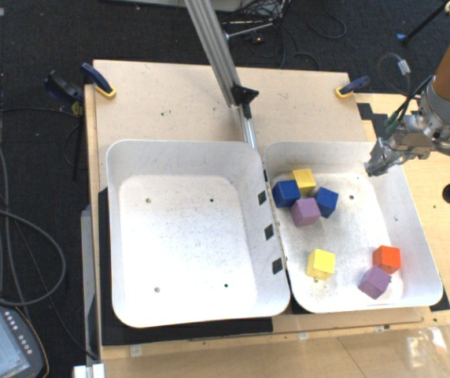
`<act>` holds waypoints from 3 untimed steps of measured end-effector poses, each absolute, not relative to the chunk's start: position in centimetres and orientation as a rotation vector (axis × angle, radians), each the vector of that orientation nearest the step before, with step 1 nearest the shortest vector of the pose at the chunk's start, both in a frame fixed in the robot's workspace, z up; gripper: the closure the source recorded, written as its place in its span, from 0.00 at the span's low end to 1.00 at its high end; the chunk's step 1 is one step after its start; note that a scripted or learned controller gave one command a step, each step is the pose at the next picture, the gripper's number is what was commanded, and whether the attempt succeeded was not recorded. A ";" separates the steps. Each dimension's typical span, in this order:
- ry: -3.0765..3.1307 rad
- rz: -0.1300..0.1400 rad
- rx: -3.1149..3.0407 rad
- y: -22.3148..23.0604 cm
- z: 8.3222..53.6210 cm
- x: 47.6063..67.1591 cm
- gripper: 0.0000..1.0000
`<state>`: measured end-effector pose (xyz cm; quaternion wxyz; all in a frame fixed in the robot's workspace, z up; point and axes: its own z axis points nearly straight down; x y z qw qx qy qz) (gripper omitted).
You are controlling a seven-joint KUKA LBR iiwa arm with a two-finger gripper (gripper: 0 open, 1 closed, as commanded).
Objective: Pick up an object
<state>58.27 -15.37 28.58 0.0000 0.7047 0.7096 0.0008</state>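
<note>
**Blocks spread across the right bin, hand at its far right rim**

Nearest the camera, a purple block (374, 282) is seen by the right bin's (414, 235) near right corner, with an orange block (387, 257) touching it just behind. A yellow block (321, 263) is set apart toward the near left. Close to the far left corner, four blocks are clustered: a blue block (285, 192), a second yellow block (304, 180), a second purple block (305, 210) and a second blue block (326, 201). The hand (376, 166) is held over the far right rim; its opening cannot be told, and nothing is seen in it. The left bin (130, 172) is beside it on the worktop (178, 101).
</note>
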 end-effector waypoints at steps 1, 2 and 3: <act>2.231 0.002 2.213 -10.2 28.7 59.1 1.00; 2.230 0.003 2.211 -5.2 28.0 61.3 1.00; 2.230 0.003 2.211 -0.1 28.0 62.1 1.00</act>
